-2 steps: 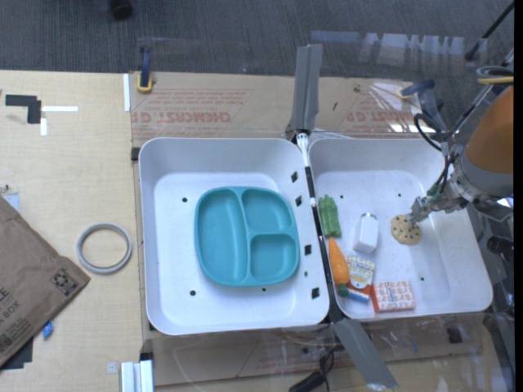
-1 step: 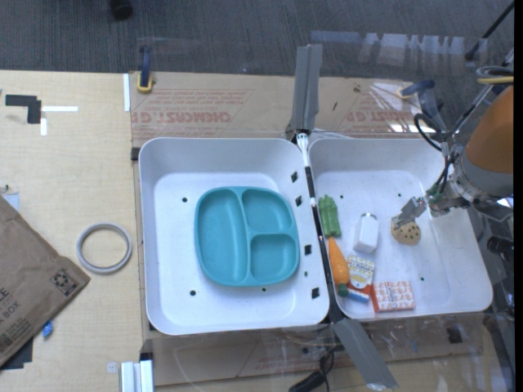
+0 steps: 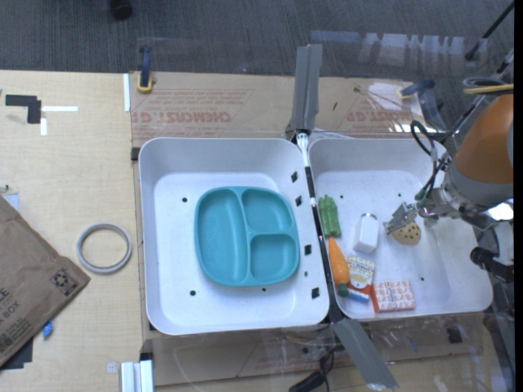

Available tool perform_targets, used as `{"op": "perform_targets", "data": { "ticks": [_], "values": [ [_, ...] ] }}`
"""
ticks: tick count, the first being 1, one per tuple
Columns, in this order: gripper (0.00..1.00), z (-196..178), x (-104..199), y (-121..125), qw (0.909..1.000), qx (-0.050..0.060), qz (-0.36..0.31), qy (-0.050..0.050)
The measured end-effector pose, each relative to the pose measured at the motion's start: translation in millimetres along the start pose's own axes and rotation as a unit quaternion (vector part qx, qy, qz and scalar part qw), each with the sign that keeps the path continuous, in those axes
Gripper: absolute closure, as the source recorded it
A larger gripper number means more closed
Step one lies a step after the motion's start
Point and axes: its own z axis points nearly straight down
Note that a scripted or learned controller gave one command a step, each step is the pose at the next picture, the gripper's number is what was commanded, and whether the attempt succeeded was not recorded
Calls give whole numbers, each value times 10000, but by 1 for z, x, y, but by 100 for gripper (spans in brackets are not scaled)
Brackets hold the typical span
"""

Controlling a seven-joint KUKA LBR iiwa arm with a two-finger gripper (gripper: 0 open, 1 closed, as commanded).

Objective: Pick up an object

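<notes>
Claw over the tan lump in the right bin

The claw point(image 3: 403, 218) sits right beside a small rounded tan lump point(image 3: 408, 233) in the right bin point(image 3: 458, 300); I can't tell its state. The lump looks light, maybe soft, with no clear long axis, so I'd pinch across its middle.

Gripper point(image 3: 403, 217) low in the right bin point(image 3: 458, 300), touching a tan speckled lump point(image 3: 406, 233) just below its tip. Left of it, a small white block point(image 3: 367, 233); further left, a green piece point(image 3: 328, 216) and carrot point(image 3: 337, 261). Below-left, patterned packets point(image 3: 394, 295). Far left, a teal divided plate point(image 3: 246, 236) in the left bin point(image 3: 163, 300).
</notes>
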Motion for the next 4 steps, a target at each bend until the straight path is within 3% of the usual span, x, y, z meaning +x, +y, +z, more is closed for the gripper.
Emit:
{"op": "perform_targets", "data": {
  "ticks": [1,2,3,4],
  "values": [
    [100,-15,-2,3,10000,-53,8,-23],
    [0,-15,-1,3,10000,-53,8,-23],
    [0,1,30,-27,9989,10,471,2],
    [0,0,23,5,9979,-3,643,-7]
  ]
}}
